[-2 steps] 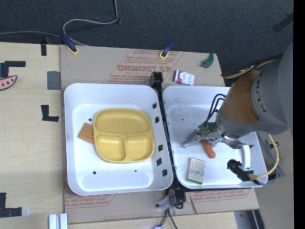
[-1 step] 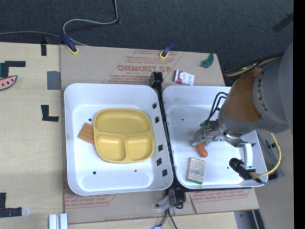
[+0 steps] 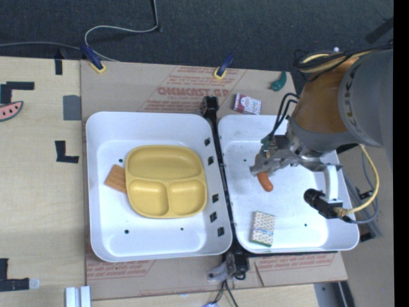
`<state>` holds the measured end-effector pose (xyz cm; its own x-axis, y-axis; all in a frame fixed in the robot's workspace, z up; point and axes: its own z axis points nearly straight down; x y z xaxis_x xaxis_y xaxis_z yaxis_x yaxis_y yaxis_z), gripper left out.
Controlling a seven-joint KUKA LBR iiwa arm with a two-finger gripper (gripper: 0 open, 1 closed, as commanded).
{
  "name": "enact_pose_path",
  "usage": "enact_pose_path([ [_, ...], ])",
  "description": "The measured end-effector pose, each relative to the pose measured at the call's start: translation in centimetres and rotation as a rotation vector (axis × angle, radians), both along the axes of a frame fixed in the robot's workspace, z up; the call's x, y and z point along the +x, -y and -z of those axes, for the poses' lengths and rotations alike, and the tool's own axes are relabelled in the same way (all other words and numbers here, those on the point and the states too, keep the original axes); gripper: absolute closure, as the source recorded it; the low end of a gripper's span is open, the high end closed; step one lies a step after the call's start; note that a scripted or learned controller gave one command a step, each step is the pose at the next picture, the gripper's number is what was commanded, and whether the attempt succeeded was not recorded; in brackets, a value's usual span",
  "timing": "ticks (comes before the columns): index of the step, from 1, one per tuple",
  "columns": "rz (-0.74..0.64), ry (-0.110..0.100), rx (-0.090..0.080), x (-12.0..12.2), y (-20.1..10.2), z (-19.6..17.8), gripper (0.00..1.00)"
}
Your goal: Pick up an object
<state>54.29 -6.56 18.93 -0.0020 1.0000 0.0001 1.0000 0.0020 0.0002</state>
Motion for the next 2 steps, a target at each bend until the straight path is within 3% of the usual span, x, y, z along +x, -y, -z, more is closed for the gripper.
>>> enact_pose_path([
  [1, 0.000, -0.001, 0.000, -0.5, -7.8, -4.8, 1.00],
  [2, 0.000, -0.001, 0.000, -1.5, -9.4, -7.1, 1.00],
])
